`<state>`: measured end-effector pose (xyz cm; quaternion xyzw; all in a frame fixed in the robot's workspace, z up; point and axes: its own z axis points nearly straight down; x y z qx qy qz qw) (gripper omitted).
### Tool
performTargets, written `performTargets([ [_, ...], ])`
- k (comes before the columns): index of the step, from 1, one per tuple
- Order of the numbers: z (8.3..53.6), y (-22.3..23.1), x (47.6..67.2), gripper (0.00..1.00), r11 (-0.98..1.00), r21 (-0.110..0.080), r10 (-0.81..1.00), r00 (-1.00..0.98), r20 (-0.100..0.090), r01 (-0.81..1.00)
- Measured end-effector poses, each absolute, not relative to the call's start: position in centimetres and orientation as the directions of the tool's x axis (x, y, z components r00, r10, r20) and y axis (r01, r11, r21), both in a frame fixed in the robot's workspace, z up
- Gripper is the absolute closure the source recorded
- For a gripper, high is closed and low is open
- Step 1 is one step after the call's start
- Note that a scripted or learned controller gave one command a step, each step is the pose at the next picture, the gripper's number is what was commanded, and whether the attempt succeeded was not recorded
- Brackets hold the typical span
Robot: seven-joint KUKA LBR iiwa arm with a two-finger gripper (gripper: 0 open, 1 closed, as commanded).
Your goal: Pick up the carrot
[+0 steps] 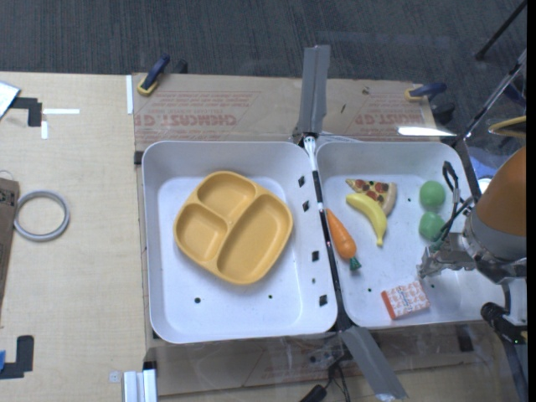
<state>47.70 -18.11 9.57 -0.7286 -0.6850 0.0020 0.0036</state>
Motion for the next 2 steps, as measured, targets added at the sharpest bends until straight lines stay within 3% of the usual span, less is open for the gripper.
performTargets([
  [1,18.5,-11.4,50.0,1.0,-0.105,-0.004,0.994,0.105,-0.001,0.994],
  [2,20.7,-7.7,48.3,1.0,-0.192,-0.005,0.981,0.191,-0.002,0.981],
])
